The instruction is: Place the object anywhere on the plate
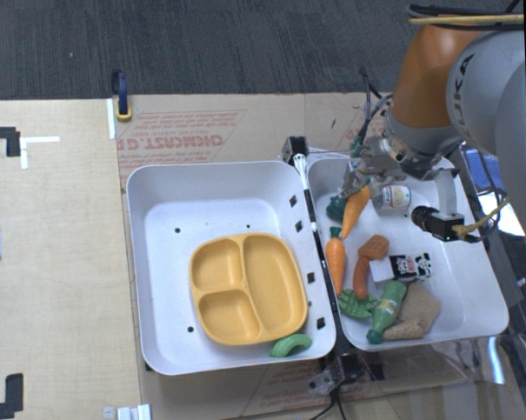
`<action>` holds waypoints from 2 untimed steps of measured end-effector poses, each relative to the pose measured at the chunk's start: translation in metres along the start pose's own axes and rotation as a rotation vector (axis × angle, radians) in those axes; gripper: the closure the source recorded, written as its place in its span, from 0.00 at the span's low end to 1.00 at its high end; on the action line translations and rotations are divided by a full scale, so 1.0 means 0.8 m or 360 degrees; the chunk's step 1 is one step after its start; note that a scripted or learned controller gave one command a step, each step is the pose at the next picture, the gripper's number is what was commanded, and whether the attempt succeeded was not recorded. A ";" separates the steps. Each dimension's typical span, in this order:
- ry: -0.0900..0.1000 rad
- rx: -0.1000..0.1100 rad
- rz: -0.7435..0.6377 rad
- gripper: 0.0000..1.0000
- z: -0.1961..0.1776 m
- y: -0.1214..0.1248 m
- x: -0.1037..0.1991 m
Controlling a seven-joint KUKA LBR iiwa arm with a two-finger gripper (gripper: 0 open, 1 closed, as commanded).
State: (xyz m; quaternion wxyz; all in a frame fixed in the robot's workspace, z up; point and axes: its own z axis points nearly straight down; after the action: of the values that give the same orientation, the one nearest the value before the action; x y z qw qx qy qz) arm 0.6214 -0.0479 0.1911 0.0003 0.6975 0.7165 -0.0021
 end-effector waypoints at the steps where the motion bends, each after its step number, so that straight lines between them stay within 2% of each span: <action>1: 0.0000 -0.0004 -0.0070 1.00 -0.034 0.048 0.033; 2: 0.0002 0.0000 0.0005 1.00 0.001 -0.025 0.070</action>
State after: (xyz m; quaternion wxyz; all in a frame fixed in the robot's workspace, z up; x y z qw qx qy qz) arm 0.5997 0.0073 0.1904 -0.0001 0.6988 0.7154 -0.0018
